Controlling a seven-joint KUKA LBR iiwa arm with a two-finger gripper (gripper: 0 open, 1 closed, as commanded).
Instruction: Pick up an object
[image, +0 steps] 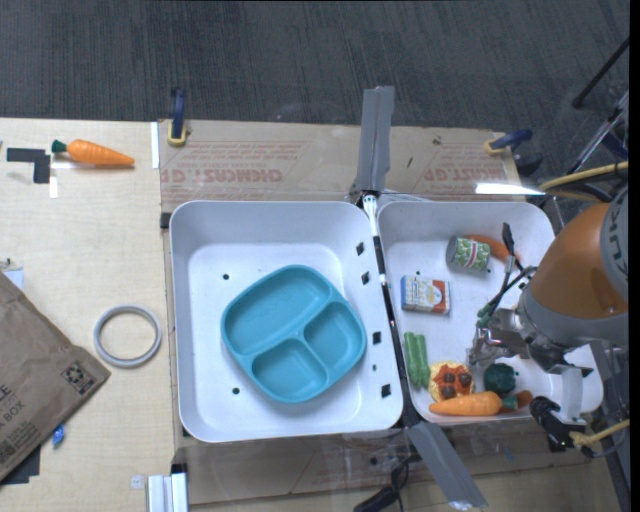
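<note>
My gripper (487, 348) hangs low over the front part of the right bin (440, 222), reaching in from the right. Just below it lie a dark green round item (499, 379), a red and yellow toy (451, 380) and an orange carrot (464, 405) along the bin's front wall. A green pod (415, 357) lies to the gripper's left. Farther back sit a small white and orange box (425, 294) and a green can (467, 253) with an orange piece behind it. I see nothing held by the gripper.
The left bin (190, 300) holds a blue divided plate (293, 333). Outside the bins, on the bench at left, lie another carrot (92, 153), a grey tape ring (127, 334) and a cardboard box (35, 375). The grey arm's body (580, 290) covers the right bin's right side.
</note>
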